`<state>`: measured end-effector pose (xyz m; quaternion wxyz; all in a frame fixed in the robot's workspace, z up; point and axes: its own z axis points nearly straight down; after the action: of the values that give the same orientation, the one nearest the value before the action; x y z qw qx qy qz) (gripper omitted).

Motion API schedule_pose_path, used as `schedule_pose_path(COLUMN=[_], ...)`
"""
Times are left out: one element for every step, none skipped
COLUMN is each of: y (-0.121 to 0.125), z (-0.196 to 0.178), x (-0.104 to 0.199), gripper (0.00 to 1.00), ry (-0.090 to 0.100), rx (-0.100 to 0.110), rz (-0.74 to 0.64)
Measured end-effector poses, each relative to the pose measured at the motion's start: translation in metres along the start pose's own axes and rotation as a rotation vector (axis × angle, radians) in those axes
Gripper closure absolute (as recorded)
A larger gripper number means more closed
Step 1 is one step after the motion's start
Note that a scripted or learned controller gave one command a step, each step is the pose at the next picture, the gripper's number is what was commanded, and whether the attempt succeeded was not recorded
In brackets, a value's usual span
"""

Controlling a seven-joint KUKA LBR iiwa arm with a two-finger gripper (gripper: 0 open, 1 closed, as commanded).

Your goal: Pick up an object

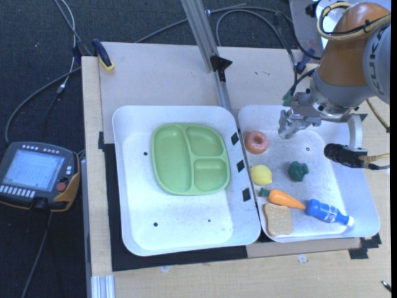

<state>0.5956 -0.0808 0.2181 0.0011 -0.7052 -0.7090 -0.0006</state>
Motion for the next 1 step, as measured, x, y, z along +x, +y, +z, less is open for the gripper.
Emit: schedule_pose_path(y=[-0.0124], z=[-0.0123], x=[0.0512], gripper=[1.0], ry=[0.0], rx=[0.001], rz=[0.0])
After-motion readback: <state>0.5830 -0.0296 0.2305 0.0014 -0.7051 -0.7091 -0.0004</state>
